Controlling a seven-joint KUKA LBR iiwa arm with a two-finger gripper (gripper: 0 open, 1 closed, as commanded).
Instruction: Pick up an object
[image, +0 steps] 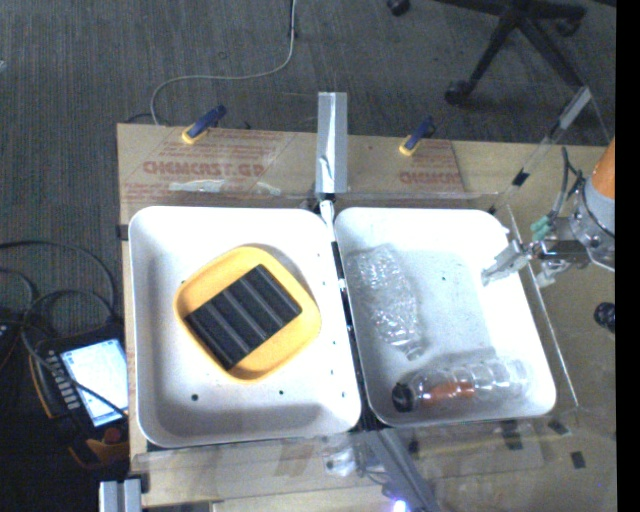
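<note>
While the gripper (505, 262) hangs over the right bin (520, 400) rim, finger state can't be told. Clear crinkled plastic bottle (388, 298) lies mid-bin; smoother bottle w/ dark cap (460, 385) sits near front. Left bin (150, 300): rounded yellow block w/ black ribbed top (248, 310).

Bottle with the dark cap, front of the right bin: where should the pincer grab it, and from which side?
Grip the bottle with the dark cap across its clear mid-body, coming straight down from above. It lies on its side along the front wall of the right bin, cap toward the divider, so the fingers would likely need to straddle the narrow width. The crumpled clear bottle lies apart, so it shouldn't interfere.
</note>
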